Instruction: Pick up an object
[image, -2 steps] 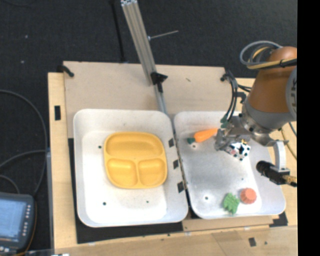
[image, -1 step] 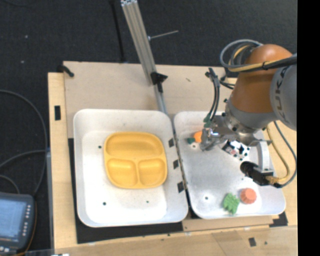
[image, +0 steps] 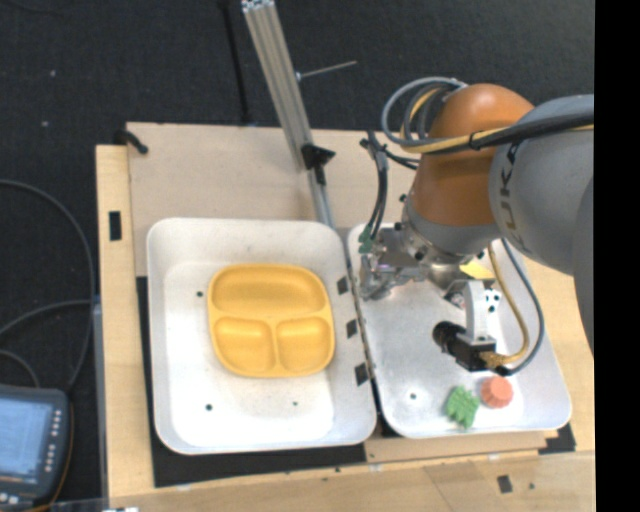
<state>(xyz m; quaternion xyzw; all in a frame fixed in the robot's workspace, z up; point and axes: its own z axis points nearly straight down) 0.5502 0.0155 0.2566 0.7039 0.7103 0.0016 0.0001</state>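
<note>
The desk (image: 200, 180) carried two shallow white bins side by side. The arm (image: 500, 170), grey with an orange band, entered from three o'clock and stood over the upper part of the right bin (image: 400, 370). The left bin (image: 180, 330) held a yellow three-compartment tray (image: 270, 320) lying flat near its centre. The gripper (image: 378, 270) sat low at the right bin's ten o'clock corner, close to the wall shared with the left bin; the state of its jaws could not be told. A green object (image: 461, 405) and a small red-orange object (image: 497, 392) lay just beside each other at the right bin's five o'clock, well apart from the gripper.
</note>
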